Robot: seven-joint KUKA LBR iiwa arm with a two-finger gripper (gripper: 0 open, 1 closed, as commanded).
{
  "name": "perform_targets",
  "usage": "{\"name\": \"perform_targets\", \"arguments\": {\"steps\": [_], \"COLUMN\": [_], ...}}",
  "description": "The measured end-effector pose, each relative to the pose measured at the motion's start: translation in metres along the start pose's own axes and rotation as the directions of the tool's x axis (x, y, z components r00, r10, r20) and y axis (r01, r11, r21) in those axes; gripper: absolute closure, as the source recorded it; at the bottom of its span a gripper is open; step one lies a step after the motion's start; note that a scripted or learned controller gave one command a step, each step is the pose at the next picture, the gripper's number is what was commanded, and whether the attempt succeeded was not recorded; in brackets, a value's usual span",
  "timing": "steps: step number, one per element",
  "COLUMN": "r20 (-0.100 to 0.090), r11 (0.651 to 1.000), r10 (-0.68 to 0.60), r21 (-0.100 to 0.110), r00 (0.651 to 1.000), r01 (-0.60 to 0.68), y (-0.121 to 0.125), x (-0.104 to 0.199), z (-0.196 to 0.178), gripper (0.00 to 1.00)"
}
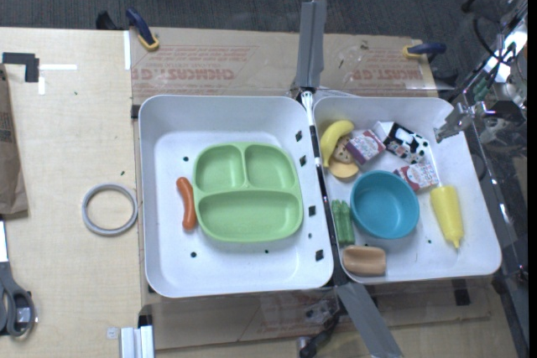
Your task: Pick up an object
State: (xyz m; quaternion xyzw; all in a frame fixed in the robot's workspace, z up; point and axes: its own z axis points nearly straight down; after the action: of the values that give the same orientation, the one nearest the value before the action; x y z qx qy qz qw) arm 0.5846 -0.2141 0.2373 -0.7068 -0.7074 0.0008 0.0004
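Two white bins (159,264) face you; your gripper (446,127), its grip state unreadable, hovers just right of the cow-print carton (406,143).

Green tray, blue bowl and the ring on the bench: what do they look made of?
Green tray: likely moulded plastic, matte, one even colour with soft rounded dividers. Blue bowl: probably plastic too, smooth with a slight sheen. Ring: unclear, a pale translucent-looking band, perhaps a tape roll or plastic.
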Motion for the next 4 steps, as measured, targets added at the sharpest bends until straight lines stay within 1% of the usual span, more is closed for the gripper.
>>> {"name": "perform_targets", "arguments": {"steps": [1, 2, 3, 4], "r20": [0.0, 0.006, 0.001, 0.0], "r11": [0.995, 1.0, 0.95, 0.951], "r10": [-0.103, 0.0, -0.313, -0.309], "r21": [0.001, -0.025, -0.005, -0.004], "r00": [0.995, 1.0, 0.95, 0.951], "r01": [0.103, 0.0, 0.313, 0.309], "y": [0.028, 0.051, -0.024, -0.024], "x": [0.06, 0.093, 0.112, 0.111], "z": [0.067, 0.122, 0.133, 0.125], "gripper": [0.0, 0.0, 0.0, 1.0]}}
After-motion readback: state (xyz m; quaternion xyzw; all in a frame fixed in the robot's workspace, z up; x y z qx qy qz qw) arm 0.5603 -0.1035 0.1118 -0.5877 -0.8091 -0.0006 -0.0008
